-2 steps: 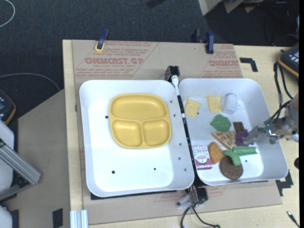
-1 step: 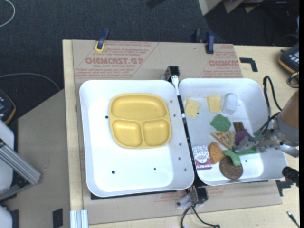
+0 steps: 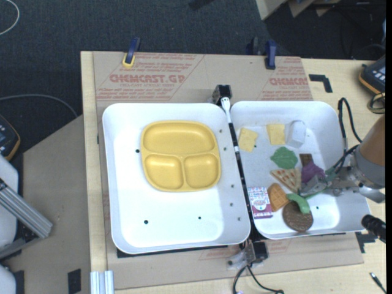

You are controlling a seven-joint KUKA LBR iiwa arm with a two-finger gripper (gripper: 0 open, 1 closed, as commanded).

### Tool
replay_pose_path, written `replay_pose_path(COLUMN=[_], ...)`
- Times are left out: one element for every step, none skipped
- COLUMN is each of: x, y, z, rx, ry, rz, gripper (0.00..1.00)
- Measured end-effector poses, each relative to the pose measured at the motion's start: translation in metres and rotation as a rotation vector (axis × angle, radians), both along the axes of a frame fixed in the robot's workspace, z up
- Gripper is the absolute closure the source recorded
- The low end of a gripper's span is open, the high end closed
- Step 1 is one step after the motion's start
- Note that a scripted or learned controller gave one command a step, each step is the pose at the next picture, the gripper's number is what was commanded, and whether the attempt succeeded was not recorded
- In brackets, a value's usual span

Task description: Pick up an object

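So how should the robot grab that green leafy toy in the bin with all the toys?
Probably from straight above, pinching across the green leafy toy at its narrower width. It lies flat in the right bin, with open floor on its left. The purple toy and waffle piece crowd its lower right, so the tool should stay off that side.

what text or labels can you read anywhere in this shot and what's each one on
"CHEMCAST G.P", in red on the brown protective sheet behind the left bin; smaller red lines above and below it are too blurred to read.
"CHEMCAST", partly cut off, repeated on the same sheet behind the right bin.
Small pink and white packet in the right bin: print is there but too small to read.
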State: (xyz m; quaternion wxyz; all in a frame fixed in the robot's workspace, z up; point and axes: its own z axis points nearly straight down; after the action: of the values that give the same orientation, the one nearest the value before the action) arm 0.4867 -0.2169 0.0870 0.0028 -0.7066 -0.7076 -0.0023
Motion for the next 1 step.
replay_pose_path(x=[0.0014], y=[-0.0009], z=[0.0113], rx=[-0.004], ry=[-0.007], rz=[-0.001], gripper=[1.0])
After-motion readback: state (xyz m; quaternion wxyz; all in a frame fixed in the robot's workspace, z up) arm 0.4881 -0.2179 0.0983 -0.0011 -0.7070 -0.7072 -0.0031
